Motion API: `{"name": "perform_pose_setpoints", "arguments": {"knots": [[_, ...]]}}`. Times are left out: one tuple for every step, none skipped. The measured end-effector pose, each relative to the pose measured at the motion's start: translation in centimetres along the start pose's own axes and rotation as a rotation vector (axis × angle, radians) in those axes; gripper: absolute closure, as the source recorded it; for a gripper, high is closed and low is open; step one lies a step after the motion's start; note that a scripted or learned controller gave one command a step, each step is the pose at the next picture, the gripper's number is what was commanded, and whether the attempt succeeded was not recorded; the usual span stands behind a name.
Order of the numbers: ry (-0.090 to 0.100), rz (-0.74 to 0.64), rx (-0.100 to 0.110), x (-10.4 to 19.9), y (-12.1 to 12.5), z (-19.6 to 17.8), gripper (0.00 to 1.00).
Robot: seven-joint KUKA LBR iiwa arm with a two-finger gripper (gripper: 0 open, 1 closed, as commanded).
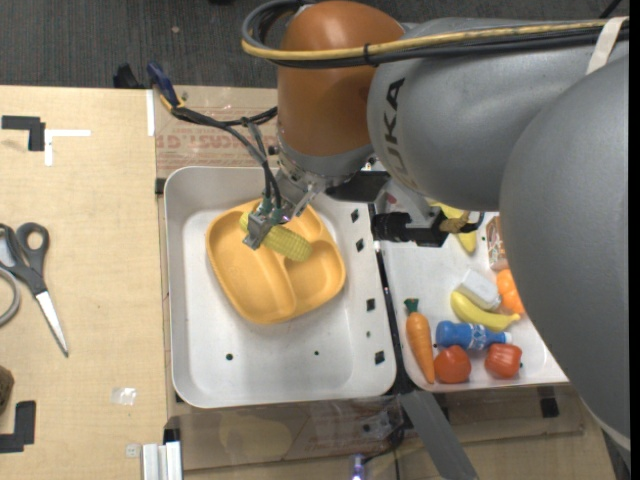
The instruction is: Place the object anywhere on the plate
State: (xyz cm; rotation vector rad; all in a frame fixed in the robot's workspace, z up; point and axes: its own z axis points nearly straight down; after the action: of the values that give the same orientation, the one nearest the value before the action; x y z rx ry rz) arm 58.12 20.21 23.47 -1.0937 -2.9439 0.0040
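Observation:
A yellow plate (265, 278) with two compartments lies tilted in the left bin (200, 358). A yellow corn cob (287, 243) rests on the plate's upper part, near the dividing ridge. My gripper (262, 225) hangs right over the cob's left end, its fingertips at or touching the cob. The arm's orange band and grey body fill the space above and to the right.
The right bin (545, 368) holds a carrot (419, 343), a tomato (452, 365), a red item (503, 360), a blue bottle (470, 336), a banana (482, 311) and other toys, partly under the arm. Scissors (35, 273) lie on the wooden bench at left.

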Motion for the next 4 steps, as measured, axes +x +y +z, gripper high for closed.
{"name": "perform_pose_setpoints", "arguments": {"knots": [[-0.001, 0.055, -0.001, 0.4, -8.4, -3.2, 1.00], [-0.001, 0.055, -0.001, 0.4, -8.4, -3.2, 0.00], [-0.002, 0.155, -0.001, 1.3, -6.2, -17.9, 0.00], [-0.003, 0.153, 0.001, 1.2, -6.2, -18.7, 1.00]]}}
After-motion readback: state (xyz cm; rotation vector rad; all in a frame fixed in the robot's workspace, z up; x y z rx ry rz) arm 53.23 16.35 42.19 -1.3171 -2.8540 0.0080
